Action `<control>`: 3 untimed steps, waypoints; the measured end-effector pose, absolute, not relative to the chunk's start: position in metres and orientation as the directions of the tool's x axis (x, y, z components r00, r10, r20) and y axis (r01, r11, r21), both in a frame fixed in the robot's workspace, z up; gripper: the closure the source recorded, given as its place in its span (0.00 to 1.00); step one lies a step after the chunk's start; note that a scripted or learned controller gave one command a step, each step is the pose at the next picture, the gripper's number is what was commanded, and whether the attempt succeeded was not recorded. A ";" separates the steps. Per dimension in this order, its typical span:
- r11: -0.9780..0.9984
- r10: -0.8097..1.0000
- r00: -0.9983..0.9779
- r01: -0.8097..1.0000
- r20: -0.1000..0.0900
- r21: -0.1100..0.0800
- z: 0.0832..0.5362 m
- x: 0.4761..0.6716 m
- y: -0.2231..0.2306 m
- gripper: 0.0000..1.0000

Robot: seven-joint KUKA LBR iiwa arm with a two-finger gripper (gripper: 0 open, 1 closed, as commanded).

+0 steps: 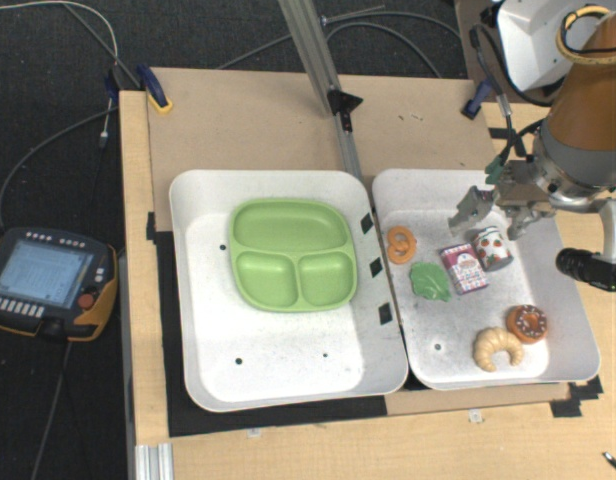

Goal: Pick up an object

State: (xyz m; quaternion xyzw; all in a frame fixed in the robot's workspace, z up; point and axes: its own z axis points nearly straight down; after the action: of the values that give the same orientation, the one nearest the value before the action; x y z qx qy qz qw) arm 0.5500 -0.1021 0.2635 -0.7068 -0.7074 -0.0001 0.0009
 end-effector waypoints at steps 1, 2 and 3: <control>-0.001 1.000 0.001 1.000 0.002 -0.006 0.221 0.548 -0.105 0.00; -0.001 1.000 0.001 1.000 0.002 -0.006 0.169 0.538 -0.108 0.00; 0.001 1.000 -0.001 1.000 0.002 -0.005 0.117 0.547 -0.103 0.00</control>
State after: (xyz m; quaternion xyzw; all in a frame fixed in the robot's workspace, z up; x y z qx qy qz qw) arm 0.5472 -0.1027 0.1171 -0.7069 -0.7073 0.0009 0.0027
